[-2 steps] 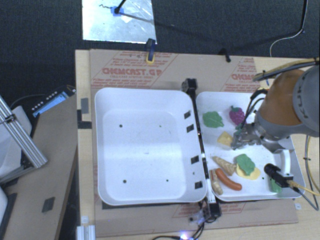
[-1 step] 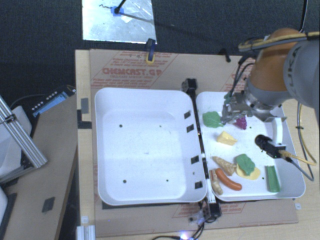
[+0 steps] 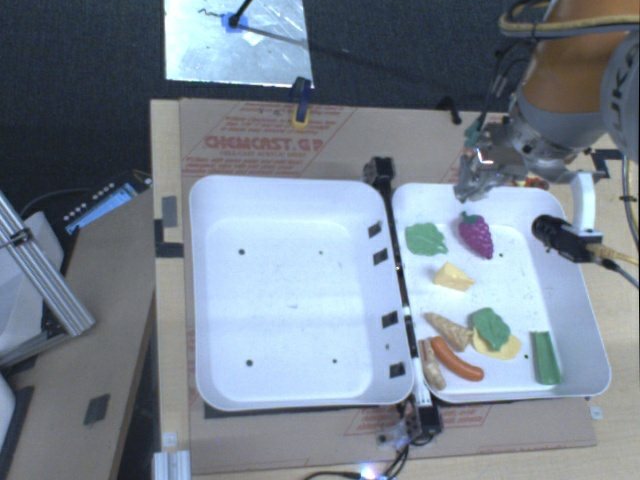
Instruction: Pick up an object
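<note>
Looked down from the camera view and judged the task barely begun: found nothing lifted, every candidate lying on the floor of the right bin (image 3: pixel 522 273). Saw the gripper (image 3: pixel 474 186) hanging at that bin's far rim, just beyond the purple grape bunch (image 3: pixel 476 235) and apart from it as far as the slant allowed. Could not tell how wide it stood, and saw nothing held in it. Took the grape bunch for the likeliest pick, being nearest. Noted the rest as well: a green leaf (image 3: pixel 425 238) just left of the grapes, a yellow cheese wedge (image 3: pixel 453 278) nearer the camera, then a tan bread piece (image 3: pixel 448 330), an orange sausage (image 3: pixel 460 365), a second green leaf (image 3: pixel 490 325) on a yellow slice (image 3: pixel 508 348), and a green bar (image 3: pixel 545 358) by the near right corner. Reckoned the descent, the closing and the lift all left to do.

Found the left bin (image 3: pixel 290 298) touching the right one along a black hinged seam. Saw both resting on a cardboard sheet (image 3: pixel 260 140) printed in red, pinned at the far edge by a blue and yellow clamp (image 3: pixel 300 103). Made out a wooden bench (image 3: pixel 110 288) beneath, a silvery panel (image 3: pixel 235 23) on dark flooring beyond, and a metal rail (image 3: pixel 35 273) at the left.
</note>
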Controlling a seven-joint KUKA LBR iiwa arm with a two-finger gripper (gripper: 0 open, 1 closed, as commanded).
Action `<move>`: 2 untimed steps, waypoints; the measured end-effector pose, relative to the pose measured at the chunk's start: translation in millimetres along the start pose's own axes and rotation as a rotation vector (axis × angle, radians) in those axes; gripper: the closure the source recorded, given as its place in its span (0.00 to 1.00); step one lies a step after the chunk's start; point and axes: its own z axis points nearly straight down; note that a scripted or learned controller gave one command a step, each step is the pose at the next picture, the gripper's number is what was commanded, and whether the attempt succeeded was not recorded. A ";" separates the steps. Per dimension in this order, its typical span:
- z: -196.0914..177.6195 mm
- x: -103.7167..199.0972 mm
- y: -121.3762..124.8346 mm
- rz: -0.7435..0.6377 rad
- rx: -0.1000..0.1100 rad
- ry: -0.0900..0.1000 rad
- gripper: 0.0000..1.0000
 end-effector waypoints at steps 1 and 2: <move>-90.6 10.8 61.3 0.000 -0.001 -0.001 1.00; -96.5 -33.5 66.8 0.009 0.009 -0.002 1.00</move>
